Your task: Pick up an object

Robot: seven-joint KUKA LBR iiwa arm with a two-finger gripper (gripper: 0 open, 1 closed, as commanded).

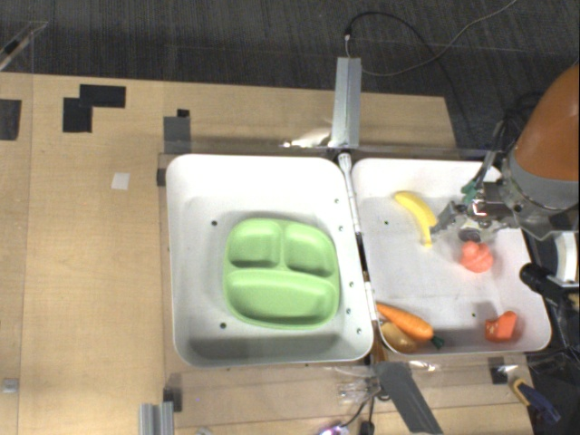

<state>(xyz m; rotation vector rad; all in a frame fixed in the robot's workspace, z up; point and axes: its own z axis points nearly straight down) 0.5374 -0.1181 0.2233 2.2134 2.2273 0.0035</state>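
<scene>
A pale wood-grain tabletop is carrying two shallow white bins with rounded corners, set side by side and touching along a metal divider. The left bin is holding a smooth, glossy green plate, moulded into three compartments with soft rounded edges. The right bin is holding several small toy foods: a curved yellow banana lying near the upper middle, a round pink-red fruit to its right, a tapered orange carrot with a dark green tip lying slantwise at the lower left corner, a brownish rounded piece just below the carrot against the rim, and a blocky red-orange object near the lower right corner. The arm, grey with an orange band, is reaching in from the right, and its metallic hand is hanging just above the pink-red fruit and just right of the banana; whether the hand is open or closed is something I cannot tell, and nothing is visibly held by it.
</scene>
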